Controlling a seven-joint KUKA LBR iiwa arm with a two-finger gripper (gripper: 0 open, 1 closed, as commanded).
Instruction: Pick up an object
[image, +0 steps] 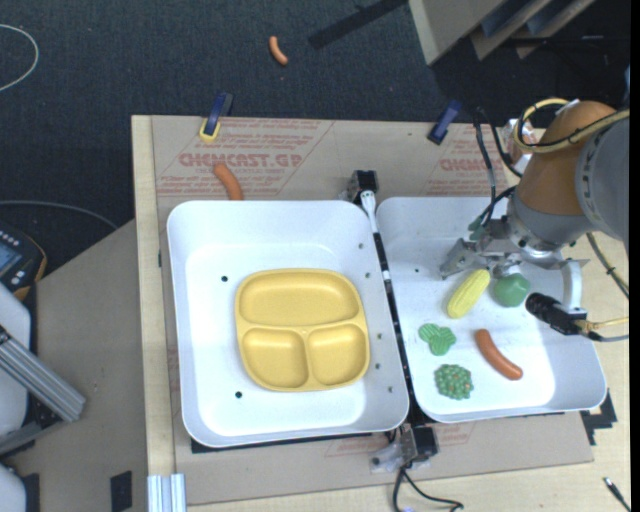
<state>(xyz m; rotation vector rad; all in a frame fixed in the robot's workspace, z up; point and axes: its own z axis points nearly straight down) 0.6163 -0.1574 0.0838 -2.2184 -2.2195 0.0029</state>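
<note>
Fingers of the grey two-finger gripper (480, 262) stand apart, low in the right white bin (570, 395). Judged best: centre both over 1 item before closing. Nearest, the yellow plastic corn cob (467, 293) lies just below them, seemingly untouched; the green round toy (510, 290) sits beside it.

Arm (600, 190): grey casing at 3 o'clock, rounded orange band (560, 160) above the wrist. Black and yellowish cables loop over the band toward 12 o'clock. Gripper (480, 262): grey metal with silver collar; black cylindrical fitting at 4 o'clock.
</note>
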